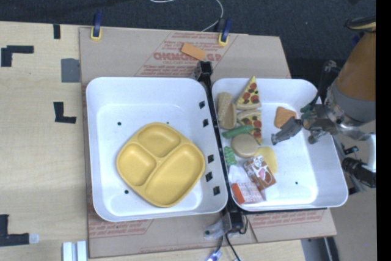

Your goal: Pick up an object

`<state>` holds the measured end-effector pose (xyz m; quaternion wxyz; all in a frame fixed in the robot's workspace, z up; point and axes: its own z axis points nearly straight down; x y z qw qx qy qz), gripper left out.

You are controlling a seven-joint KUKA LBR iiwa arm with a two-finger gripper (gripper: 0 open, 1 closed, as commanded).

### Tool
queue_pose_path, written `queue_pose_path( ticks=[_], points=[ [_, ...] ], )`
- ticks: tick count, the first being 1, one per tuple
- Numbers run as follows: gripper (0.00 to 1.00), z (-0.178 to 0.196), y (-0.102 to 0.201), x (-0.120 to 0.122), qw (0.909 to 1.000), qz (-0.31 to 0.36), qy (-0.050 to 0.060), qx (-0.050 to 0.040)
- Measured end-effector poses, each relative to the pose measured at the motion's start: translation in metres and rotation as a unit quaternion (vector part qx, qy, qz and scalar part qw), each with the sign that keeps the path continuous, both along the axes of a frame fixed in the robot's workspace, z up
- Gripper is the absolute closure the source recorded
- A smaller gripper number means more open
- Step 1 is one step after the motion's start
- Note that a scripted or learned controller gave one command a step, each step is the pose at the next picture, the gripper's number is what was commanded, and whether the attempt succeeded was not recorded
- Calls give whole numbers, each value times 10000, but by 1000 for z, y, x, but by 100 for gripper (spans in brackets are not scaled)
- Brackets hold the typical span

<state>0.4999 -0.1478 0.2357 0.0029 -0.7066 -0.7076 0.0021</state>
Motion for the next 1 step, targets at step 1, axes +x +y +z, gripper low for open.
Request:
queue_pose_path(
  ticks=[1],
  points=[
    [0,-95,8,56,10000,8,22,5]
  ],
)
